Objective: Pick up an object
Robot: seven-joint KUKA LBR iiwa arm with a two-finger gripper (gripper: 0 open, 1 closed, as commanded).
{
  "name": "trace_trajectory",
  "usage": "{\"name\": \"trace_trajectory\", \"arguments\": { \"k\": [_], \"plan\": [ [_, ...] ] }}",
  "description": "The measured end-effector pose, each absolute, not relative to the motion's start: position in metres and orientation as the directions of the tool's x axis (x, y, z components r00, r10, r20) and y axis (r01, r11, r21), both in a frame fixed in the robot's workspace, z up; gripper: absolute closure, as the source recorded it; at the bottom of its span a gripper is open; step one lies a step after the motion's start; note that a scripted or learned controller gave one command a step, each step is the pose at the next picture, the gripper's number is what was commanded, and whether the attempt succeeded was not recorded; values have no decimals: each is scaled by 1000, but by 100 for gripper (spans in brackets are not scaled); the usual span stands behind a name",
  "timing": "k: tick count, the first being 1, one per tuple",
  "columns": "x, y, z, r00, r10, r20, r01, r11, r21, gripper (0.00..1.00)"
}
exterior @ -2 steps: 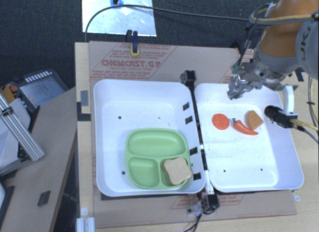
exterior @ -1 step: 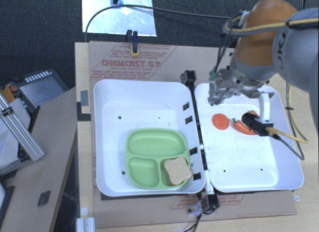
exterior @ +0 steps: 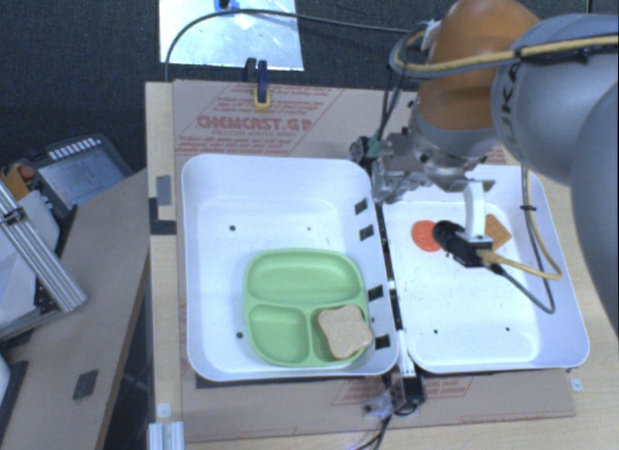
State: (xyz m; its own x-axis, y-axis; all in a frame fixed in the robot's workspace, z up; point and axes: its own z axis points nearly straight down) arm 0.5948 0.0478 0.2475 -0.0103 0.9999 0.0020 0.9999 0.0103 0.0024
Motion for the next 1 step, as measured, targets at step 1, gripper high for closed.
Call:
{"name": "trace_trajectory", "arguments": {
  "k": [1],
  "plan": [
    [588, 90, 244, -9, 1000, 2, 1000, 9, 1, 100]
  ]
}}
